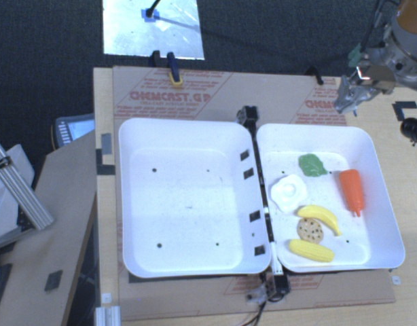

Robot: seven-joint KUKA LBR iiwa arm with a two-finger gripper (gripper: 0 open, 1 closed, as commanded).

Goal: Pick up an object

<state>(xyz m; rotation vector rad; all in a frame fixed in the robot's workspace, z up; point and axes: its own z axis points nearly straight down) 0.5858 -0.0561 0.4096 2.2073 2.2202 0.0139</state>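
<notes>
Six toy foods, among them a carrot (352,189), fill the right bin (382,182); the pincer's (347,104) state is unclear.

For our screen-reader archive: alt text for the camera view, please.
The right bin holds a carrot, a green piece, a fried egg, a banana, a cookie and corn; the gripper hovers past its far edge.

One fixed camera looks down at a slant from above the bench (215,87), taking in both bins: left bin (134,141), right bin (378,175).
</notes>
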